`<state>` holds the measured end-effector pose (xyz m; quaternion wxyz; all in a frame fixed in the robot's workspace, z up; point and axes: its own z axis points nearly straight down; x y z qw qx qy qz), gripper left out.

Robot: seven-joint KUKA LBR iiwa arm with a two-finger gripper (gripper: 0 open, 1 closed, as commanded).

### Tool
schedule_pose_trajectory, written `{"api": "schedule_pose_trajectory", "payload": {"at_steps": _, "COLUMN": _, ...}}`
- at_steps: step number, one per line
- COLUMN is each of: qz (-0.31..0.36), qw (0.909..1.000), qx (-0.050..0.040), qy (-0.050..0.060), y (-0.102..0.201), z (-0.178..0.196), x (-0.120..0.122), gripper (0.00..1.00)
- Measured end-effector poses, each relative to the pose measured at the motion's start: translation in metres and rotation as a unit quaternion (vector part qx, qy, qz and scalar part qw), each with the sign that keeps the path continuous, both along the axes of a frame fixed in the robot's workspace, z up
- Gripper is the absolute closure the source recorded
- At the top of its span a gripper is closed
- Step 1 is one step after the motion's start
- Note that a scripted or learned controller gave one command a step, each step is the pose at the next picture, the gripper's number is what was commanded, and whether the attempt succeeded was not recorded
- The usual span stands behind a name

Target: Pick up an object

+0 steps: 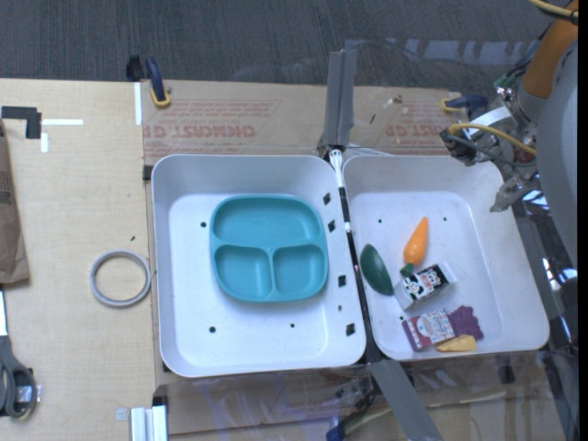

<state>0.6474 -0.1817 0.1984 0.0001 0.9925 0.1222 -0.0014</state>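
Note:
The right bin (pixel 478 211) holds an orange carrot (pixel 418 239), a dark green leaf-shaped piece (pixel 375 268), a small black-and-white carton (pixel 424 283), a purple packet (pixel 439 324) and a yellow piece (pixel 457 344). The grey arm with its orange band (pixel 551 53) stands at the far right. Its gripper (pixel 508 192) hangs over the bin's back right corner, well apart from all these objects. Cables and the wrist hide much of it. Nothing shows between its fingers.
The left bin (pixel 179 274) holds a teal divided plate (pixel 270 248). A grey post (pixel 340 99) rises behind the seam between the bins. On the bench to the left lie a tape ring (pixel 120 277), scissors (pixel 14 389) and a brown bag (pixel 9 219).

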Motion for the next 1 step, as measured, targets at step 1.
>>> {"api": "schedule_pose_trajectory", "payload": {"at_steps": 1, "qz": -0.022, "qw": 0.9998, "qx": 0.0006, "qy": 0.001, "y": 0.011, "z": -0.0572, "x": -0.0588, "gripper": 0.0}}
